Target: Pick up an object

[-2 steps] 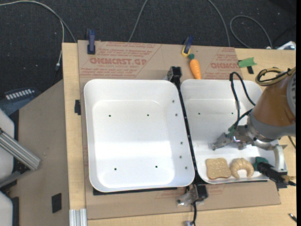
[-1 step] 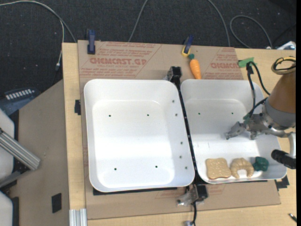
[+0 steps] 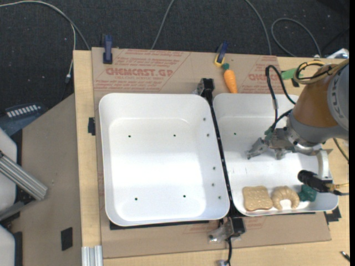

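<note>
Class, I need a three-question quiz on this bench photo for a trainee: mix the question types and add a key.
1. True or false: the carrot lies inside the left bin.
2. Which bin is the pincer over? A) left bin B) right bin C) neither
3. Fill in: the toast slice and the croissant lie along the right bin's ____ edge, as the camera sees it.

Key
1. False: it lies on the board behind the bins, beyond the right bin's far rim.
2. B.
3. Near (bottom) edge, side by side, with a small green object further right.
</note>
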You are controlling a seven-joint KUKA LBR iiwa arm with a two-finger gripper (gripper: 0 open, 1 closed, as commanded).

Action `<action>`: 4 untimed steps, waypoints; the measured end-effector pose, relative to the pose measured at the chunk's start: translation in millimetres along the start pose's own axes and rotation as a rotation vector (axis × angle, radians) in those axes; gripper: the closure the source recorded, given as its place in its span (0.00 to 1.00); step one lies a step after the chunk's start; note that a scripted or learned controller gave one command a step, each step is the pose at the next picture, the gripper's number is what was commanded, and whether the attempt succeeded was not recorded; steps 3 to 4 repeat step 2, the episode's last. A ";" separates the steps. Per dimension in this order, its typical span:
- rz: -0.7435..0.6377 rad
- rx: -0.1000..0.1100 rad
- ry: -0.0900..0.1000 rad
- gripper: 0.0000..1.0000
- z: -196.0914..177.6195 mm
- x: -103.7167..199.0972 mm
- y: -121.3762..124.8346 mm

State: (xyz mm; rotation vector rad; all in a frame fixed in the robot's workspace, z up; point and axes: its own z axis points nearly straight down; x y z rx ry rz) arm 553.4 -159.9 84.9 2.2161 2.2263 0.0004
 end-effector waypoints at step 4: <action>0.007 -0.005 -0.003 0.00 -66.0 -12.6 -43.6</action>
